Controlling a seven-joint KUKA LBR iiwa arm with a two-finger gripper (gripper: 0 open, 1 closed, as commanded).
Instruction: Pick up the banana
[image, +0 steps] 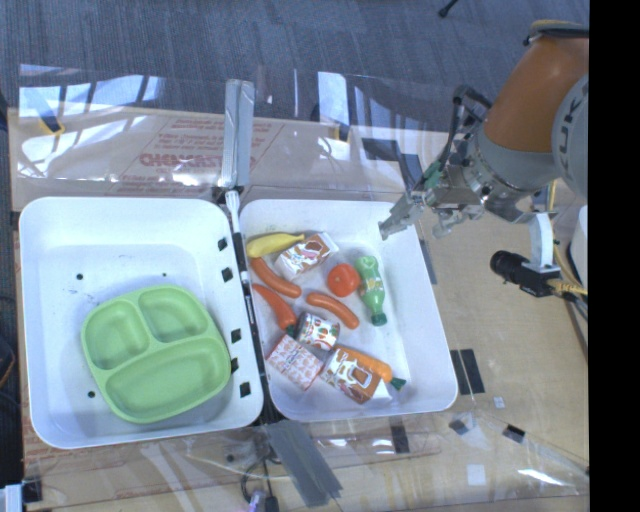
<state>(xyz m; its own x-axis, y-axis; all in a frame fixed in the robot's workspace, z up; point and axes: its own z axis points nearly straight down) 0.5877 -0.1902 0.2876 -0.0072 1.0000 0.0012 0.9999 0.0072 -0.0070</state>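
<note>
Gripper (400, 222) hangs at the upper right of the frame, over the top right corner of the right bin (430, 330); whether it is open or closed cannot be told, and nothing shows in its hold. Well apart from it, the banana (272, 243) lies at the bin's upper left, touching a small printed carton (304, 254). Writing on the cartons is too small to read. Faint red lettering on the clear sheet (190, 150) above the left bin (40, 300) is illegible too.

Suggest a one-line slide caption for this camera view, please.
Gripper hovers over right bin, banana untouched at its far-left corner.
</note>
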